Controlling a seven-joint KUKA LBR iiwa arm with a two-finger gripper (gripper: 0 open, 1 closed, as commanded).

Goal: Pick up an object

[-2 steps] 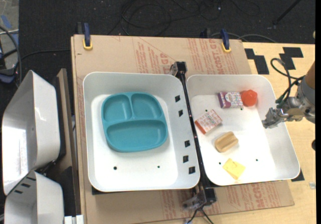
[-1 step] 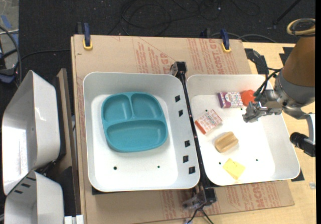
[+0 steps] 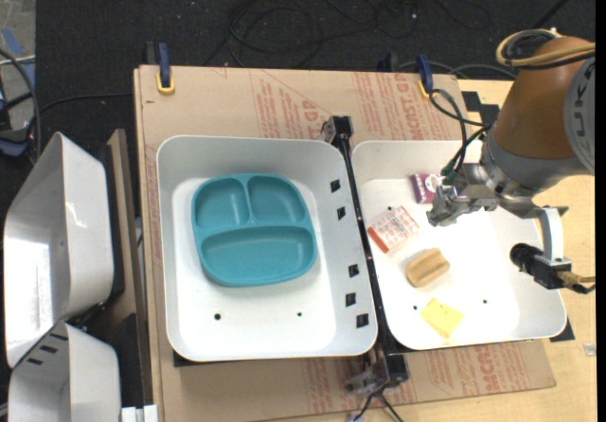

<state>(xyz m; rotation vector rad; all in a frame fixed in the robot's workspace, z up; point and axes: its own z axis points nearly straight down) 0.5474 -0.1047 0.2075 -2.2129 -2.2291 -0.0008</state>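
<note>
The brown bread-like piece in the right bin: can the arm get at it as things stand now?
Probably yes. The brown piece lies alone on the bin floor, apart from the red-and-white packet and yellow piece, just below the gripper.

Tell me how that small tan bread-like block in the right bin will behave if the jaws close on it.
The small tan bread-like block looks rounded and soft-edged, so it may squash or be foam-light. It lies flat on the right white bin floor, apart from the yellow wedge and red-and-white packet, so a push would probably slide it, not roll it.

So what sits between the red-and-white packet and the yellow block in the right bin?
Camera view: a tan bread-like piece lies between packet and block.
</note>
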